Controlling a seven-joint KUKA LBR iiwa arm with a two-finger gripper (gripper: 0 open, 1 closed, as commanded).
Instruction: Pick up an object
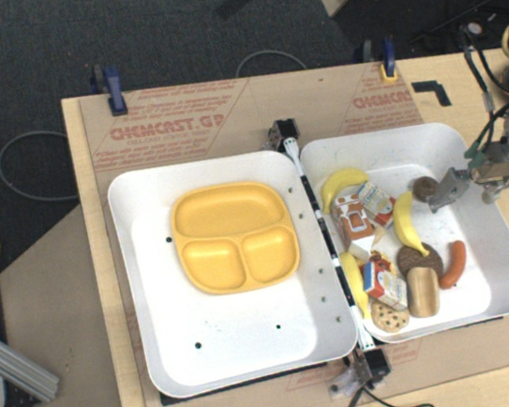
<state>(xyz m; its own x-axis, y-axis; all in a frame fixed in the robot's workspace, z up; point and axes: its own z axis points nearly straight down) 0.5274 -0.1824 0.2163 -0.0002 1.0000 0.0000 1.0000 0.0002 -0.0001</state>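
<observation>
While its opening cannot be told, the end effector (pixel 448 188) hovers just right of the banana (pixel 408 222) in the right bin (pixel 497 237).

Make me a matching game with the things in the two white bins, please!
Things:
1. yellow divided tray
2. cookie
3. sausage
4. end effector

Places:
A. near corner of the right bin, by the middle divider
B. over the right bin's far right part
C. in the left bin
D. right bin, right of the brown block

Pairs: 1-C, 2-A, 3-D, 4-B
</observation>
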